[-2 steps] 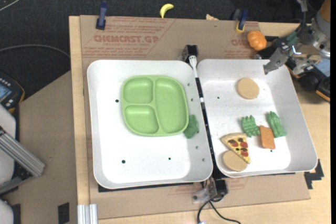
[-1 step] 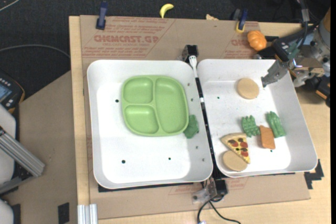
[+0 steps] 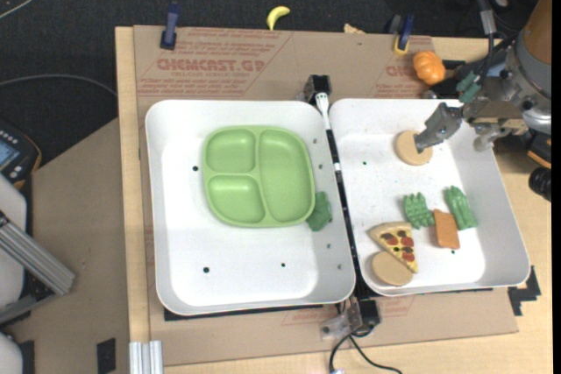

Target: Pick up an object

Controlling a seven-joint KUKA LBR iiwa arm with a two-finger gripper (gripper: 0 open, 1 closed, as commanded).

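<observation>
While the arm is reaching in from the right, the gripper [image 3: 436,130] is hanging over the right bin [image 3: 504,188], its tip touching or just above a round tan cookie [image 3: 410,149]; I cannot tell its state. A pizza slice [image 3: 396,241] is lying nearer the bin's front.
</observation>
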